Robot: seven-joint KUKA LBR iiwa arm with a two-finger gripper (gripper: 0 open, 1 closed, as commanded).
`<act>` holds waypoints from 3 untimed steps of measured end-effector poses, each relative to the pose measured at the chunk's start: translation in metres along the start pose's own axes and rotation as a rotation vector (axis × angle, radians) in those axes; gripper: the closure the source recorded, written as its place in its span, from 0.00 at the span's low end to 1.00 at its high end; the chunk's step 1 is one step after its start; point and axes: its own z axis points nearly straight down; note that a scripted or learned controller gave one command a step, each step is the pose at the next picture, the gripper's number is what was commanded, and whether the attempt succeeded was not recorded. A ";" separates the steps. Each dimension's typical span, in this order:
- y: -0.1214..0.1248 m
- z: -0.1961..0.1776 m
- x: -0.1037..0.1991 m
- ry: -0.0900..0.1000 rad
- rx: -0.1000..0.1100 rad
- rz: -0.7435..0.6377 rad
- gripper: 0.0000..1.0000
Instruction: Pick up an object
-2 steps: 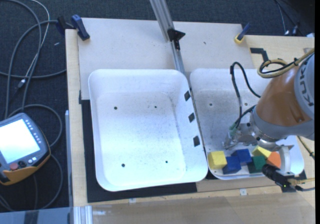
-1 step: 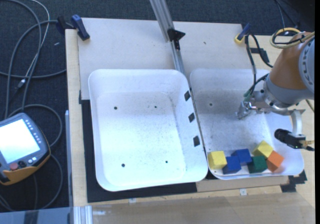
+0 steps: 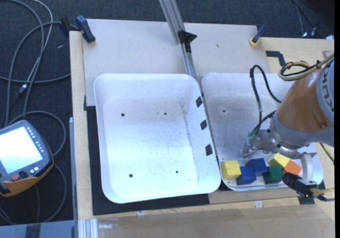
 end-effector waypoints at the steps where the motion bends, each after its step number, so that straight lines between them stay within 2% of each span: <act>1: 0.004 0.000 -0.002 -0.005 -0.008 0.000 0.00; 2: -0.003 0.000 0.042 -0.001 -0.006 -0.004 0.00; 3: 0.027 -0.001 -0.009 -0.009 -0.012 0.002 0.00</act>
